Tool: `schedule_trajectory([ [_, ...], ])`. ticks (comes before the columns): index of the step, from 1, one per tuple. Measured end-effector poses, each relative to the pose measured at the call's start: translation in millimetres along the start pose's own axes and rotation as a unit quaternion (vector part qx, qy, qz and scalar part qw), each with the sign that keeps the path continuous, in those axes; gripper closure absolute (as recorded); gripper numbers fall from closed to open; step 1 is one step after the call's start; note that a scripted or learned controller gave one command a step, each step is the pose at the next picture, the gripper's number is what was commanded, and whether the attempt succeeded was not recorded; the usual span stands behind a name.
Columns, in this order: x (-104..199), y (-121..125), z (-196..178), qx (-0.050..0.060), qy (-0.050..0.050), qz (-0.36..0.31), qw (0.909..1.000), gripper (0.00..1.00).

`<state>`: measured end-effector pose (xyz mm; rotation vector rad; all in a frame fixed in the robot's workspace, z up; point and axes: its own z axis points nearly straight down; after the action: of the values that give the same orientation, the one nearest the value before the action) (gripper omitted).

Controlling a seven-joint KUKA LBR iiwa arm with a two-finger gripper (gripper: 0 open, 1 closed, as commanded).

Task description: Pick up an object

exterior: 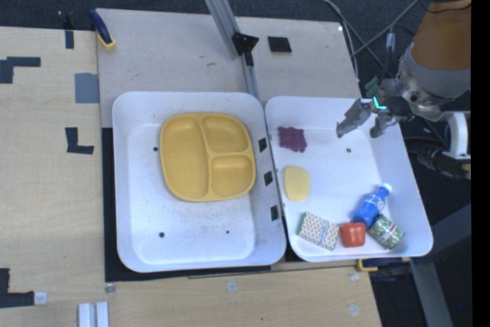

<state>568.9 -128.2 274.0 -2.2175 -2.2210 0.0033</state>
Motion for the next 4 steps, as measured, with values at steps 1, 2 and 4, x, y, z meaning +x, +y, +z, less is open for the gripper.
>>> schedule_trajectory([
  [1,0.0,0.5,-0.9,-0.001,0.000,0.000,1.0000,0.00],
  [2,1.7,-2.0,63.8,0.002,0.000,0.000,1.0000,0.00],
  [4,-1.5,3.5,187.4,-0.003,-0.001,0.002,1.0000,0.00],
])
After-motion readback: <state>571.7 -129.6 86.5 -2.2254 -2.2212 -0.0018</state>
